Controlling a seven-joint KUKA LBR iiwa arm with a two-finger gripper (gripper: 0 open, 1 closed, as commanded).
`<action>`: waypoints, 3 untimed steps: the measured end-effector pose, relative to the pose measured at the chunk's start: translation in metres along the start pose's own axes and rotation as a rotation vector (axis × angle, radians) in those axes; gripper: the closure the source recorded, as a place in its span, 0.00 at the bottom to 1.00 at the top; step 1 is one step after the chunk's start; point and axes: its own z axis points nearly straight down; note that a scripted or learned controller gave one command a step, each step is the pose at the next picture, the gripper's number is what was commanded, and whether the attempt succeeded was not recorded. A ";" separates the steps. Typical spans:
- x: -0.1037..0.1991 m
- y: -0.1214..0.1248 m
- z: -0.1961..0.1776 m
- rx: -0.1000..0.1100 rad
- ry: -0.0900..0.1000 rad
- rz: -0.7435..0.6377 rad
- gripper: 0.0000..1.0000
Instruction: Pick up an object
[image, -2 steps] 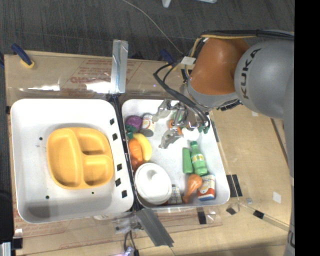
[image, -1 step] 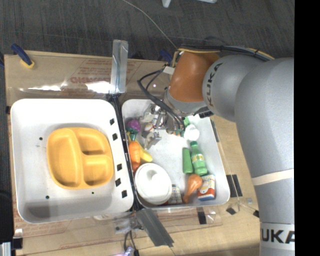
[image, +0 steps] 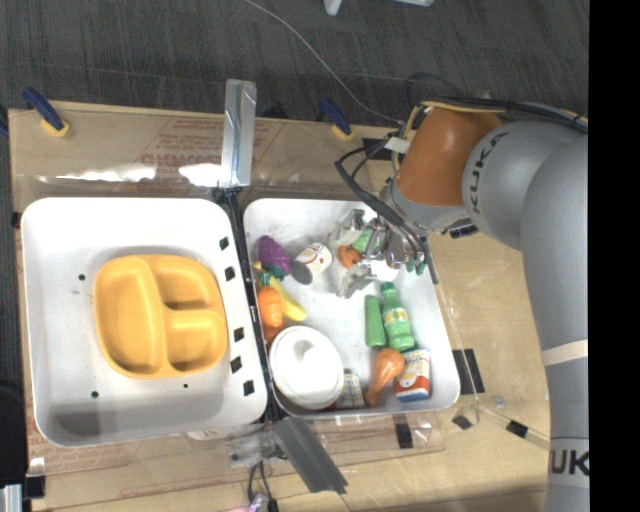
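Your gripper (image: 362, 262) sits low in the right bin (image: 440, 310), near its upper edge — whether it grips anything, you cannot tell. Just beside it: an orange toy (image: 348, 255) and a white cup (image: 313, 260). Green bottle (image: 397, 318) lies below it. Yellow divided tray (image: 160, 312) rests in the left bin (image: 60, 250).
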 end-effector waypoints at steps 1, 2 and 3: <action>0.038 -0.014 0.001 -0.003 0.003 0.113 0.00; 0.054 -0.015 0.001 -0.003 0.005 0.204 0.00; 0.052 -0.013 -0.010 -0.003 0.001 0.196 1.00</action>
